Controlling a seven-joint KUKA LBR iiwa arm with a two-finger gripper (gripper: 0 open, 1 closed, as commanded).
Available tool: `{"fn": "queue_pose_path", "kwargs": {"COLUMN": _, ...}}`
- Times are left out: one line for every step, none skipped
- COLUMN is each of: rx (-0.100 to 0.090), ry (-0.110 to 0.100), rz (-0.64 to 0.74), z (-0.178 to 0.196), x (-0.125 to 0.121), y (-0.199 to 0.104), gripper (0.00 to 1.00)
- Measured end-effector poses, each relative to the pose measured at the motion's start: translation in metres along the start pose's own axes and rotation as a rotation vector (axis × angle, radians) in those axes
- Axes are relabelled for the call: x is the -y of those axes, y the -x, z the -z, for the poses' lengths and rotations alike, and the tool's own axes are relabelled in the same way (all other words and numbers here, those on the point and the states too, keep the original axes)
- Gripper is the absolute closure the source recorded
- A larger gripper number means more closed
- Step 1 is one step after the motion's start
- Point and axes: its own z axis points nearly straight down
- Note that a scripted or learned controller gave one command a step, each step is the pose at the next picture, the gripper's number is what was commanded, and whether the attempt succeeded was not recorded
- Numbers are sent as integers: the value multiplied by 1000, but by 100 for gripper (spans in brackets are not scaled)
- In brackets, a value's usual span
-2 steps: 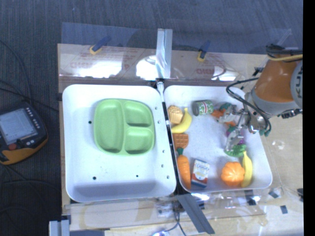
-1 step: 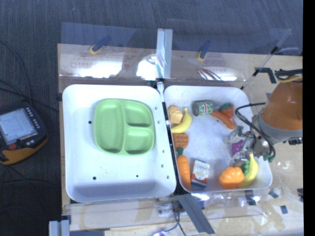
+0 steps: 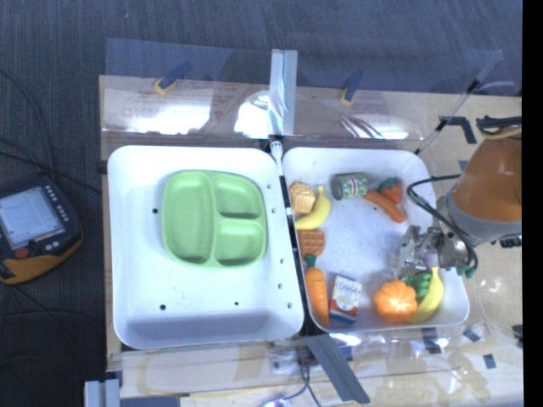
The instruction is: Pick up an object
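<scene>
- Nearest edge of the right bin (image 3: 373, 325): small carton (image 3: 344, 300) lying flat beside a carrot (image 3: 316, 292). Carton looks light and boxy, flat faces, prob the easiest pinch across its short sides.
- Same corner, right: orange fruit (image 3: 396, 300) touching a banana (image 3: 433, 292) that curls round it, w/ something green tucked just above. Round toy, likely hard plastic and slick; it would need a grip straight across the middle or it squirts out.
- Gripper (image 3: 422, 251) hangs low, right above that orange/banana cluster. Too tangled in cables and blur to read, so can't tell if it's spread or closed, and nothing visibly held.
- Mid bin: waffle piece (image 3: 311, 242) against the divider wall. Thin, flat, awkward to get under.
- Far end: second banana (image 3: 316, 211) resting against a bun-like item (image 3: 301, 196), a can (image 3: 349, 186) on its side, another carrot (image 3: 387, 199). Can is stiff but will roll; take it across the barrel.
- Left bin (image 3: 136, 312): green divided tray (image 3: 214, 219), well apart from the action.
- Judgement: orange cluster is the likely target, crowded neighbours the risk.
</scene>
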Motion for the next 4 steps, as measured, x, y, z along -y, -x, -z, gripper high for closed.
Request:
{"fn": "queue_pose_path", "kwargs": {"rx": 12, "ry": 1, "rz": 505, "z": -8, "x": 8, "y": -23, "gripper": 100}}
{"fn": "queue_pose_path", "kwargs": {"rx": -12, "ry": 3, "rz": 418, "z": -10, "x": 2, "y": 8, "gripper": 100}}
{"fn": "queue_pose_path", "kwargs": {"rx": -1, "ry": 1, "rz": 417, "z": -11, "x": 1, "y": 10, "gripper": 0}}
{"fn": "queue_pose_path", "kwargs": {"rx": -4, "ry": 2, "rz": 234, "z": -13, "x": -24, "y": 52, "gripper": 0}}
